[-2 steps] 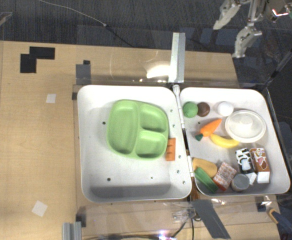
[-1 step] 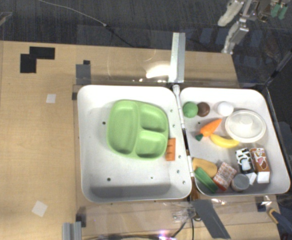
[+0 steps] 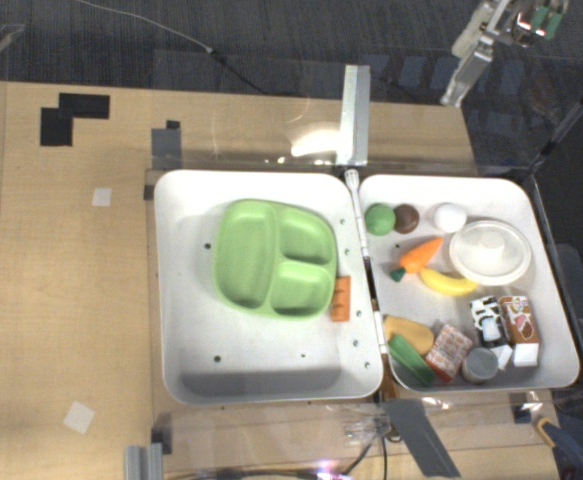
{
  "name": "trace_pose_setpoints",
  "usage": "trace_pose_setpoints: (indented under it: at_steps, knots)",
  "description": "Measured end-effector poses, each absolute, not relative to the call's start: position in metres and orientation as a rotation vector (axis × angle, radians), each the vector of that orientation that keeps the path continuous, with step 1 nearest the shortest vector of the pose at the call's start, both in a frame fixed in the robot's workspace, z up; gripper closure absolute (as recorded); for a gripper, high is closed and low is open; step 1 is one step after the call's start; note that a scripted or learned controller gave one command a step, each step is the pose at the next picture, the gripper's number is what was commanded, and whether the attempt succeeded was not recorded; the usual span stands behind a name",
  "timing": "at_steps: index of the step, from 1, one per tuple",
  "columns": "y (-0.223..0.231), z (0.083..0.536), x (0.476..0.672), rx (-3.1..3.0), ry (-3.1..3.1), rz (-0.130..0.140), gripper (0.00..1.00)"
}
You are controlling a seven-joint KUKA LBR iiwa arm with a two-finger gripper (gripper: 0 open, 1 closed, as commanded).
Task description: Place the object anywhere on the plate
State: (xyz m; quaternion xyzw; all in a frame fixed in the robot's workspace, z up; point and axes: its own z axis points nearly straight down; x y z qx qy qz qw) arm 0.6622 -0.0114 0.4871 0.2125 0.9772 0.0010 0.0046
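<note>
A green divided plate (image 3: 271, 258) lies in the middle of the left bin (image 3: 186, 348). A small orange block (image 3: 341, 298) rests on the bin floor, touching the plate's lower right edge and not on the plate. My gripper (image 3: 468, 60) hangs high at the top right, beyond the far edge of the right bin (image 3: 556, 298), well away from the plate and from every object. Nothing is visible in its grasp.
The right bin holds several toy foods: a green ball (image 3: 379, 219), a brown ball (image 3: 405, 218), a white egg (image 3: 449, 216), a white bowl (image 3: 489, 250), a carrot (image 3: 419, 254), a banana (image 3: 447, 283) and small boxes and cans (image 3: 491, 338). A metal post (image 3: 355, 118) stands behind the bins' shared wall.
</note>
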Motion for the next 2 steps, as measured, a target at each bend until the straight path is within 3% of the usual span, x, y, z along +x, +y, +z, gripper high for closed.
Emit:
trace_pose_setpoints:
  at_steps: [1, 2]
  knots:
    - [-0.059, 0.487, 0.657, 0.915, 2.996, 0.002, 0.0]
    - [-0.045, 0.487, 0.657, 1.331, 2.837, 0.004, 0.0]
